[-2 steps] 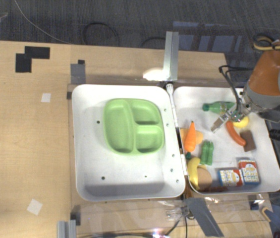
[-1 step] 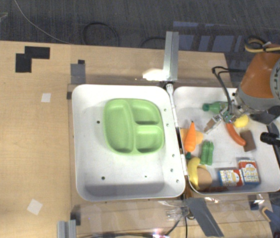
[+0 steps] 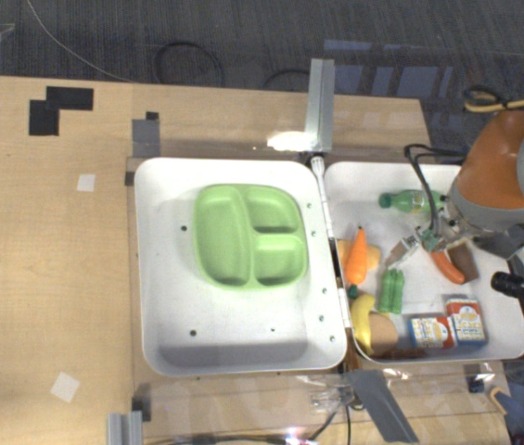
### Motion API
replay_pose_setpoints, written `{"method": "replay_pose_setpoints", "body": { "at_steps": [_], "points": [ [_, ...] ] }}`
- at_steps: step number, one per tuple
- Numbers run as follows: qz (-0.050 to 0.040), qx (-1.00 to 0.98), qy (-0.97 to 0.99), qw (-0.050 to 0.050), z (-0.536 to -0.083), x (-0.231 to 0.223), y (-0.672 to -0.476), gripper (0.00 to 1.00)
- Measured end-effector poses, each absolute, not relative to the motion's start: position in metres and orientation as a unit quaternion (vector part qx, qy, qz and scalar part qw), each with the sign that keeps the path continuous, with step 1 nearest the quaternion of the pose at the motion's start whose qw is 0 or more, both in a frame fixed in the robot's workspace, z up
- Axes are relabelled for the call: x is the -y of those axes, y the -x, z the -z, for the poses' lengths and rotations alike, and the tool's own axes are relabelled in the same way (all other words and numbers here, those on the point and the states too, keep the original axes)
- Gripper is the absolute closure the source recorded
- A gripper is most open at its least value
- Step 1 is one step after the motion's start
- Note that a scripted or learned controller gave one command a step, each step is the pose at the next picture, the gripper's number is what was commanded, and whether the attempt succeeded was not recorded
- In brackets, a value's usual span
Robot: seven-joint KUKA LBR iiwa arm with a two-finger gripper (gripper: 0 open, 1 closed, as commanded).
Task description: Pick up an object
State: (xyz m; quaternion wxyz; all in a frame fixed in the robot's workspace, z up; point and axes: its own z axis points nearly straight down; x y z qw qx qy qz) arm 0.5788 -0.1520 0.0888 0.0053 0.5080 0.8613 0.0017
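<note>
My gripper (image 3: 416, 242) hangs low over the middle of the right bin (image 3: 512, 341), under the arm's orange band (image 3: 498, 170). Just left of it lie an orange carrot (image 3: 359, 256) and a small green piece (image 3: 390, 291). A green bottle (image 3: 401, 199) lies behind it, toward the bin's far wall. At its right side, partly under the wrist, rest a red-orange piece (image 3: 448, 267) and a brown piece (image 3: 466, 261). I see nothing lifted off the bin floor.
Along the right bin's near edge sit a yellow banana (image 3: 362, 318), a brown item (image 3: 383, 332) and two small printed boxes (image 3: 428, 331) (image 3: 466, 321). The left bin (image 3: 164, 341) holds a green divided plate (image 3: 249, 235). A metal post (image 3: 320, 105) rises behind the bins.
</note>
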Motion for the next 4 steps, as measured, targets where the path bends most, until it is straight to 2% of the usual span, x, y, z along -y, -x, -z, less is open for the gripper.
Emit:
{"method": "replay_pose_setpoints", "body": {
  "at_steps": [1, 2, 3, 4],
  "points": [
    [-0.0029, -0.853, -0.523, 0.006, -0.09, 0.102, -0.543, 0.0],
    [-0.0029, -0.82, -0.573, 0.006, -0.09, 0.094, -0.553, 0.0],
    [-0.0046, -0.796, -0.605, 0.008, -0.091, 0.1, -0.503, 0.0],
    [-0.0031, -0.771, -0.637, 0.006, -0.09, 0.091, -0.527, 0.0]
  ]
}}
